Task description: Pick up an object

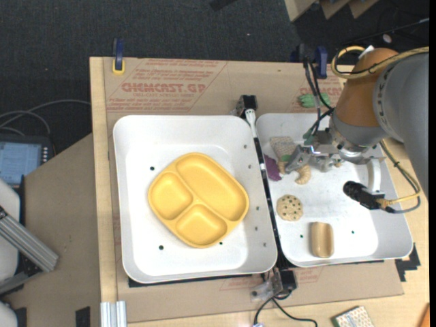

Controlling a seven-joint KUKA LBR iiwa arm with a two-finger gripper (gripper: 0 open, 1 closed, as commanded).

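My gripper (298, 161) hangs low over the back left part of the right bin (361, 251). Just below its tip lies a small tan piece (303, 176), touching or nearly touching it. A grey-beige lump (281, 145) sits just left of the gripper, and a purple item (272, 168) lies against the bin's left wall. Nearer the front are a round chocolate-chip cookie (290, 208) and a tan bread-like roll (321, 240). Nothing is seen lifted off the bin floor.
The left bin (136, 251) holds a yellow three-compartment plate (197, 198). The grey arm with its orange band (361, 94) reaches in from the right, over the right bin's back edge. A black cable end (361, 195) hangs over the bin's right side.
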